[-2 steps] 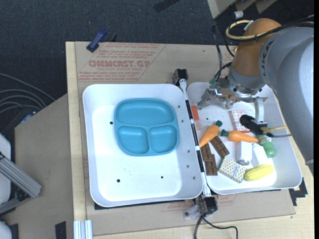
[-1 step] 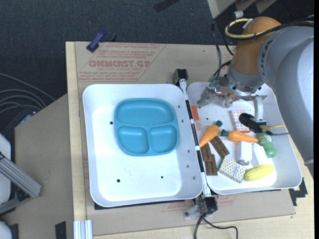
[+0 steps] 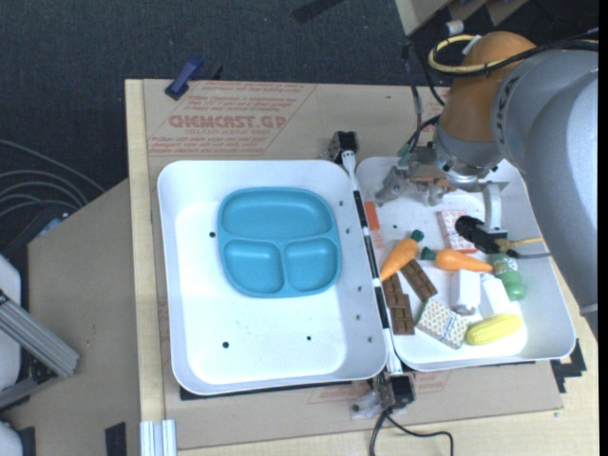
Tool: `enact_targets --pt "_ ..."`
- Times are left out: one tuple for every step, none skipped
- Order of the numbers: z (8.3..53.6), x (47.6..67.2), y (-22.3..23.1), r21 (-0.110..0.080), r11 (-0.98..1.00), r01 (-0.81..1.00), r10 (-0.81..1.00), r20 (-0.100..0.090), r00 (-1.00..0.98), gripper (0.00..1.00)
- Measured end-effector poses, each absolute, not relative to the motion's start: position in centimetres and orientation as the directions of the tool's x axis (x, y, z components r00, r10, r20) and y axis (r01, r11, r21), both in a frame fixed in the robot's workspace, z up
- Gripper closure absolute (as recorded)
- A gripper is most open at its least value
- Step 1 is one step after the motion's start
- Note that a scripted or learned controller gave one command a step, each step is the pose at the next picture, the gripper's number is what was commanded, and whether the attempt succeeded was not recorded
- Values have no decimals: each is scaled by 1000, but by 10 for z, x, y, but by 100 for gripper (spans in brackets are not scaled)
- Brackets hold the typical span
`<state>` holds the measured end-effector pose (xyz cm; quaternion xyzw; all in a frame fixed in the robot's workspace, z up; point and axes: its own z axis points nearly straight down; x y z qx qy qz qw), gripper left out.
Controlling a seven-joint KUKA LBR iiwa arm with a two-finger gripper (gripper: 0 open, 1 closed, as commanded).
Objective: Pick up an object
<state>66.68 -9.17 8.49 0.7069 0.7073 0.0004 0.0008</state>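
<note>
Gripper [image 3: 416, 183] hangs over the back of the right-side bin [image 3: 543, 297], at the corner nearest the divider. Open or shut though? Can anyone make it out?
— bin_lurker

Nope, can't tell from that slanted overhead angle. The gripper is just a tangle of grey metal under the arm's orange band [image 3: 484, 84], so there's no reading how wide it stands or whether it has hold of anything. The stuff to pick all lies on that same bin's floor, nearer the front than the gripper:
- one carrot [image 3: 399, 255] close to the divider
- a second carrot [image 3: 464, 261] just to its right
- a chocolate bar [image 3: 421, 279] right under the first carrot
- a second bar [image 3: 399, 307] tight along the divider
- a checkered block [image 3: 443, 323] at the front, touching a yellow corn cob [image 3: 492, 329]
- a green piece [image 3: 511, 280] by the second carrot's far end

The left-side bin [image 3: 190, 283] holds a blue divided plate [image 3: 278, 240], well apart from the gripper.
— kuka_nerd
</note>
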Motion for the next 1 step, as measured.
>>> enact_targets --pt "85 667 -93 2 1 1000 1000 -1 -1 0"
